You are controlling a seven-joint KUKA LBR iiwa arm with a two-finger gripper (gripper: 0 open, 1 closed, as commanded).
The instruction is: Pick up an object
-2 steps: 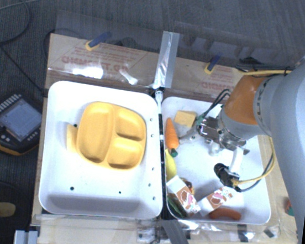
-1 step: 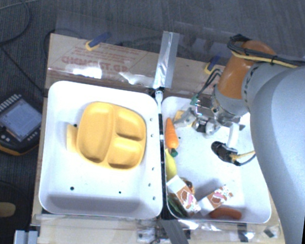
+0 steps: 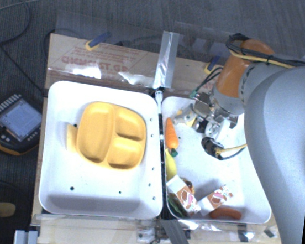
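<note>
Hand: the hand (image 3: 207, 120) is low over the far part of the right bin (image 3: 246, 175); how far it is open I cannot tell, and I see nothing held in it.
Nearest object: the carrot (image 3: 172, 134) lies just beside the hand, toward the left wall of this bin.
Long axis: the carrot runs from far to near along the divider, a little tilted.
Key relation: the hand must shift left and slightly nearer to come over the carrot.
Other objects: two small cartons (image 3: 216, 197) and a red sausage (image 3: 225, 213) lie at the near edge, well apart from the hand.
Left bin: a yellow tray (image 3: 112, 134) lies inside.
</note>
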